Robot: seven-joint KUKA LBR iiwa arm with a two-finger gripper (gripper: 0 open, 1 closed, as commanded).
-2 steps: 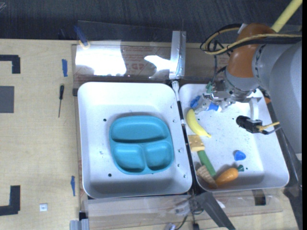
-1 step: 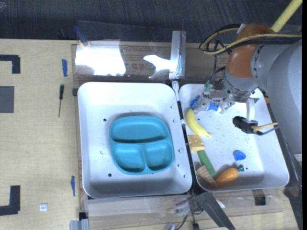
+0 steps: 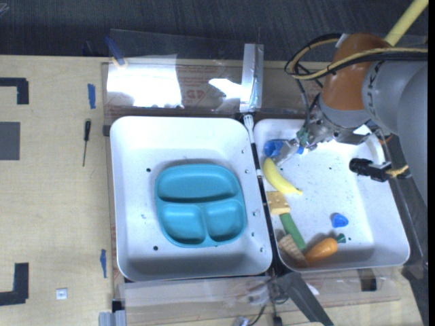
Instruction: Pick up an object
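Nearest the lens, an orange carrot (image 3: 321, 248) is seen at the right bin's (image 3: 380, 212) front wall, with a green stick (image 3: 292, 227) beside it. Behind these a yellow banana (image 3: 279, 177) lies, and past the banana a blue object (image 3: 274, 147). Just beside that object the gripper (image 3: 304, 141) is lowered; whether it is released or clenched cannot be told. The approach step is judged in hand; a descent and closure are called for. A blue divided tray (image 3: 199, 202) is held in the left bin (image 3: 129, 182).

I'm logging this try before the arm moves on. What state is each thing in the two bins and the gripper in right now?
Blue tray: flat in the left bin, right way up.
Banana: lying in the right bin, by its left wall.
Carrot: lying near the front wall.
Small blue piece: loose on the floor.
Gripper: low at the far left corner.
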